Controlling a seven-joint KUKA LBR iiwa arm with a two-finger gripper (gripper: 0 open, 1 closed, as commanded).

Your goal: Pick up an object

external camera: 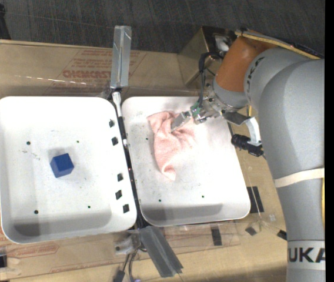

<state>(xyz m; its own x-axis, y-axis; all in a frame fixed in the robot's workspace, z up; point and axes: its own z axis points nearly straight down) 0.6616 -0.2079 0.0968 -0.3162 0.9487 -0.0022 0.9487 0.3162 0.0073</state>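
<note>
A crumpled pink cloth (168,141) lies in the right bin (214,181), toward its far left part. My gripper (181,121) comes in from the right and sits low at the cloth's upper right edge, touching the fabric. A small blue cube (62,164) rests in the left bin (26,216), left of its middle, far from the gripper.
The grey arm with its orange band (237,69) fills the right side above the right bin's far corner. A metal divider post (120,57) stands between the bins at the back. Cardboard (49,69) lies under and behind the bins.
</note>
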